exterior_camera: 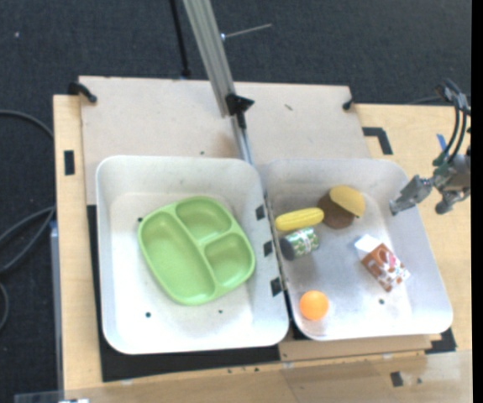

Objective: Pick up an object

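Hand [430,193]: at right bin's [409,309] far-right rim, grip state unreadable; risks striking rim, missing packet [383,265].

I see a pale wooden bench [182,116] on dark speckled carpet [56,23], black cables [10,225] trailing left, a slanted aluminium rail [207,40] behind.

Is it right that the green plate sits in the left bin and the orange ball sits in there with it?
Not quite. The green plate does sit in the left bin, but the orange ball is in the right bin, near its front left corner, as the camera view shows.
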